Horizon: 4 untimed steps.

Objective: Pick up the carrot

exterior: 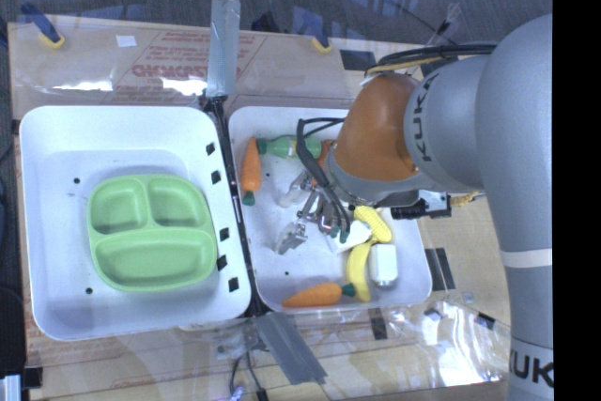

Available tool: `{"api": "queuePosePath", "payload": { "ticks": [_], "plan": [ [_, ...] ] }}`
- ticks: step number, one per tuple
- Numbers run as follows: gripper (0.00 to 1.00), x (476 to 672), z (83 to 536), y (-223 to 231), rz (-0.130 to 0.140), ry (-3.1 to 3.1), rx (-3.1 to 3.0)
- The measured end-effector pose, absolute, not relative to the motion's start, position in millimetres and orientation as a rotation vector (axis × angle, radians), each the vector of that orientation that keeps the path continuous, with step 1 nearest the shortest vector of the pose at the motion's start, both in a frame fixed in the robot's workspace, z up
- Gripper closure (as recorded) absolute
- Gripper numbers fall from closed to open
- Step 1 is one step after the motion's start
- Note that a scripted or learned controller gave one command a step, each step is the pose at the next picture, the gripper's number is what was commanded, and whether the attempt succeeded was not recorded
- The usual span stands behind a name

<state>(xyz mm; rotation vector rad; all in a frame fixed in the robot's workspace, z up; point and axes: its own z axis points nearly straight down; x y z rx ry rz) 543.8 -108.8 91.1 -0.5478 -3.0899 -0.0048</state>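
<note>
Two carrots sat in the right bin (246, 286): one carrot (250, 167) against the left wall, another carrot (315, 295) along the near wall beside the bananas (362, 258). The gripper (305, 223) hung mid-bin between them, fingers apart, holding nothing, probably lining up a grab.

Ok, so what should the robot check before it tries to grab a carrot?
1. Carrot in sight: ok. One carrot lies by the right bin's left wall, another carrot by its near wall.
2. Gripper over the right bin: ok.
3. Gripper above a carrot: not ok; it hangs between the two.
4. Nothing between its fingers: cannot tell.
5. Room around the near carrot: not ok; a banana touches its green end.
6. Green plate out of the way: ok, it sits in the left bin.
</note>
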Motion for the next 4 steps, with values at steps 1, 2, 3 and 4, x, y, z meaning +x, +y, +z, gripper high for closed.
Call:
{"api": "queuePosePath", "payload": {
  "ticks": [1,2,3,4],
  "plan": [
    [0.00,624.4,104.0,-92.6,-0.001,-3.053,-0.744],
    [0.00,643.3,95.0,-93.2,0.010,-2.906,-1.138],
    [1.00,647.8,106.0,-91.2,0.006,-2.931,-1.132],
    [0.00,648.2,107.8,-93.6,0.009,-2.932,-1.134]
  ]
}}
